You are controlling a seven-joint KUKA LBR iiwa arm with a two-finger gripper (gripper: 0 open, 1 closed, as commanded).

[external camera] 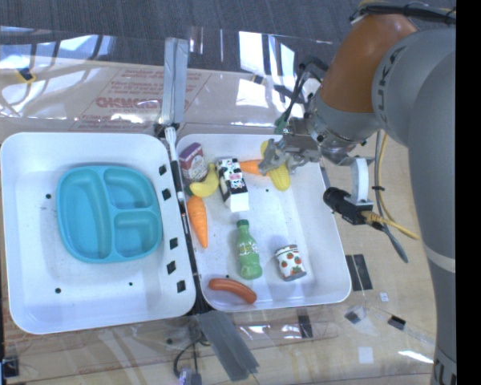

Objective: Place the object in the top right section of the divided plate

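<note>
The pick-up step is judged to be in hand, since the end effector is lowered onto the yellow corn cob directly beneath it, its grip undeterminable, and a carry to the blue divided plate far left is called for.

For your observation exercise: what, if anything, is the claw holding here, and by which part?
It cannot be told. The claw sits low over the yellow corn in the right bin, but no object shows between its tips.
</note>
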